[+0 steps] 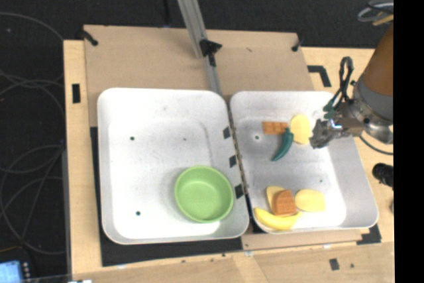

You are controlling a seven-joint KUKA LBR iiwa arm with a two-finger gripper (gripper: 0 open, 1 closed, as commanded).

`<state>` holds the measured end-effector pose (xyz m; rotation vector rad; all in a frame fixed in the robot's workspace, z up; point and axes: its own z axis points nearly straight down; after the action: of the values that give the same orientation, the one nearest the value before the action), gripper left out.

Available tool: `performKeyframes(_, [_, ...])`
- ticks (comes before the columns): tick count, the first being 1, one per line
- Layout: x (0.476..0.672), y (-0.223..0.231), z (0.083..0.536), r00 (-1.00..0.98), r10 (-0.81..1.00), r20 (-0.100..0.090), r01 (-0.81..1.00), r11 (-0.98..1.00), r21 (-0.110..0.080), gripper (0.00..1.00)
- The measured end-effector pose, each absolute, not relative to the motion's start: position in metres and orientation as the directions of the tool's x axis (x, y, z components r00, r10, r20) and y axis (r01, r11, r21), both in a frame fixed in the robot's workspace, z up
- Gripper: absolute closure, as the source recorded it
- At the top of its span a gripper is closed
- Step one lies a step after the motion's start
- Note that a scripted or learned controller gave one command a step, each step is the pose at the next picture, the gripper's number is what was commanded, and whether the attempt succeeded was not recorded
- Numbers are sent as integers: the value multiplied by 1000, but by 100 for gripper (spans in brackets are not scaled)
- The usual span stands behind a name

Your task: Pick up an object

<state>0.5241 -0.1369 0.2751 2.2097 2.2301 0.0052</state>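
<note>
Here, arm: the grey arm with its orange band reaches in from the right edge, over the right bin.
Gripper: low over the upper right part of the right bin; how far the jaws stand apart cannot be told at this angle, and nothing is seen held between them.
Pale yellow object: just beside the jaws on their left, possibly touching; contact cannot be told.
Green pepper-like piece: a little further left of the jaws and slightly below, lying tilted on the bin floor.
Orange block: left of the jaws, beyond the yellow object.
Cluster by the near rim: a banana, a brown piece and a yellow lump, well below the jaws.
Green bowl: upright in the left bin, far left of and below the jaws.
</note>
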Motion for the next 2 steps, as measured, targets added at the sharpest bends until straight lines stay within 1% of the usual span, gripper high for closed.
performKeyframes(1, [538,-87,259,-6,1000,0,1000,6,-1,100])
performKeyframes(2, [547,-35,250,-3,1000,0,1000,3,0,100])
